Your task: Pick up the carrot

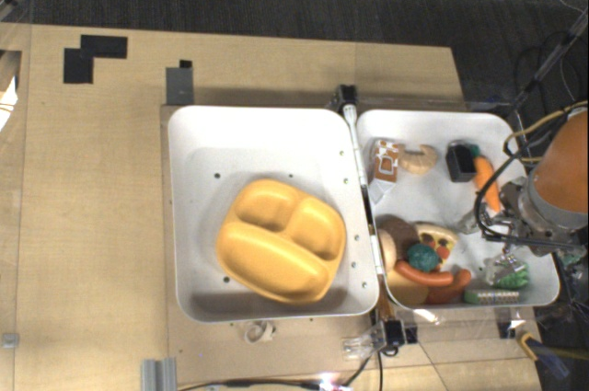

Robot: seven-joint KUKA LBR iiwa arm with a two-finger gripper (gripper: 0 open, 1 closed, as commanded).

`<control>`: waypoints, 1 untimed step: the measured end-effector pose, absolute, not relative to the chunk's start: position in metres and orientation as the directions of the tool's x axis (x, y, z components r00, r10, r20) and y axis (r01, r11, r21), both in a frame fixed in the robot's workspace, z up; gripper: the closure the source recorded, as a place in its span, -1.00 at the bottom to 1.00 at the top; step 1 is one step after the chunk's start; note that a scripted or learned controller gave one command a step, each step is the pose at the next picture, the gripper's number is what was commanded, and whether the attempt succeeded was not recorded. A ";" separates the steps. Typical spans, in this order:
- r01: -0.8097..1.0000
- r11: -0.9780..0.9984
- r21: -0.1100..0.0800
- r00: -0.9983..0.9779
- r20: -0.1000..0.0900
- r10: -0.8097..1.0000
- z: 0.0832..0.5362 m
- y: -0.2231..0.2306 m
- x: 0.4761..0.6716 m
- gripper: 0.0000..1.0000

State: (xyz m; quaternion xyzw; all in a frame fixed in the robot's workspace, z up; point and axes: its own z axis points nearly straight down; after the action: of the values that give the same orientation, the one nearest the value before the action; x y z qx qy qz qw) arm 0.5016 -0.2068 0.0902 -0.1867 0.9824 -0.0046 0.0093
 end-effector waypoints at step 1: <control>-0.355 0.935 -0.013 -0.935 -0.016 -0.355 0.090 -0.207 0.502 -1.00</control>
State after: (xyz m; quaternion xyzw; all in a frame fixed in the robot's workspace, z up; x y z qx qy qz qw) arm 0.5016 -0.2067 0.0902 -0.1804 0.9835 -0.0050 0.0092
